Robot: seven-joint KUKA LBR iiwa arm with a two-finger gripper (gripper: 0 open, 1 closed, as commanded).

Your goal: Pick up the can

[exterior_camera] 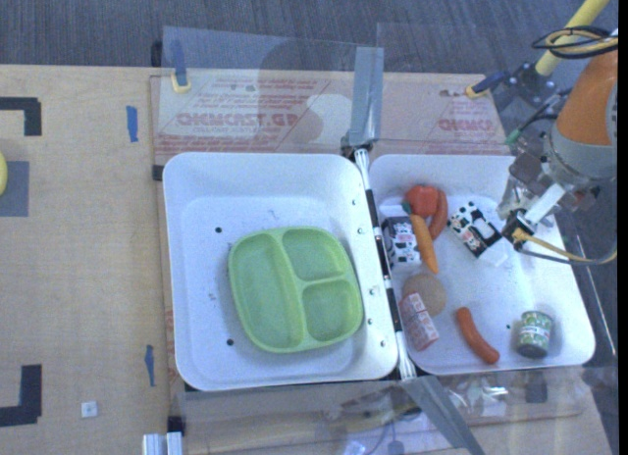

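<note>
Look to the right-hand shallow white bin [574,277]: your small green-labelled metal can [535,333] stands upright near its 5 o'clock corner, well apart from the gripper [525,216], which hangs at the bin's 2 o'clock side, just beside a black-and-white cow-patterned carton [473,227]. You cannot tell how far the gripper is open. An orange sausage-shaped toy [476,335] lies at the can's 9 o'clock.

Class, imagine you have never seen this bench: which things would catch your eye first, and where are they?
The bright green divided plate lies alone in the left bin. The right bin holds small clutter, with the can near its front right corner. The grey-and-orange arm's gripper hovers over that bin's right side.
</note>
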